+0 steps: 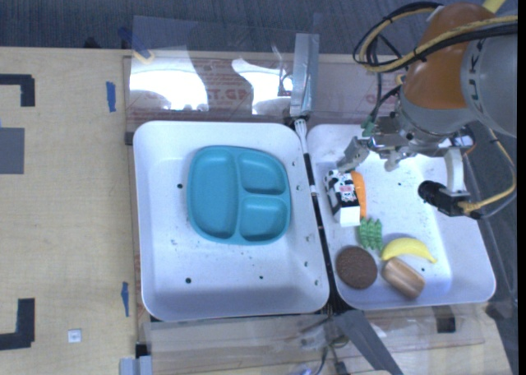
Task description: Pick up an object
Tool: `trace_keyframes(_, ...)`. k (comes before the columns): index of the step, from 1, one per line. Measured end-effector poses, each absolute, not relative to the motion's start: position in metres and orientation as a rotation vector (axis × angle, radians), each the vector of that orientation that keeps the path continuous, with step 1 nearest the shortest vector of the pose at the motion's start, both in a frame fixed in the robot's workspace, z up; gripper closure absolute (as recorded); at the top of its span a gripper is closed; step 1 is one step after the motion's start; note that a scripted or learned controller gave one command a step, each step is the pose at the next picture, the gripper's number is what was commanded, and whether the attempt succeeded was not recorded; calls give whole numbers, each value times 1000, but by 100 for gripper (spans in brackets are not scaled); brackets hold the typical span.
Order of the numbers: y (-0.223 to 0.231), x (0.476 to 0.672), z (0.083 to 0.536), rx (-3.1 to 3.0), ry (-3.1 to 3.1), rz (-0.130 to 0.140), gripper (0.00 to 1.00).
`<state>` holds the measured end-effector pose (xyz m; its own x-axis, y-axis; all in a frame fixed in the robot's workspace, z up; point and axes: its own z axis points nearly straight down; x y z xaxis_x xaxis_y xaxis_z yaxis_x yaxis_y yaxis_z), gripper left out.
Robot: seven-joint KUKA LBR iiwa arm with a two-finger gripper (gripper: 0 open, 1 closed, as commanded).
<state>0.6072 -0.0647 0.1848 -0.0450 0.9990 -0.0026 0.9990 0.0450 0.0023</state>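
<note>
- Gripper (374,154) fingers spread, nothing btwn them.
- Carrot (360,189) & block (349,215) packed just below: could clip both, grab neither.
- Bin wall (316,192) close beside; collision risk.

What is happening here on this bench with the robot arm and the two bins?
A grey and orange robot arm reaches in from the right over the right bin. Its gripper hangs near the bin's upper left part, just above a small cluster of toys: an orange carrot and a black and white object. Lower in the bin lie a green piece, a banana, a brown round cookie and a tan object. The left bin holds a blue divided plate. Nothing looks lifted yet.
</note>
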Motion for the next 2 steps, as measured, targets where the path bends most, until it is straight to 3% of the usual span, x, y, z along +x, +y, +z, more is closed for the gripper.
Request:
trace_keyframes(1,-90,612,117,2016,2385,27,0)
trace_keyframes(2,-91,613,109,1820,2517,50,0)
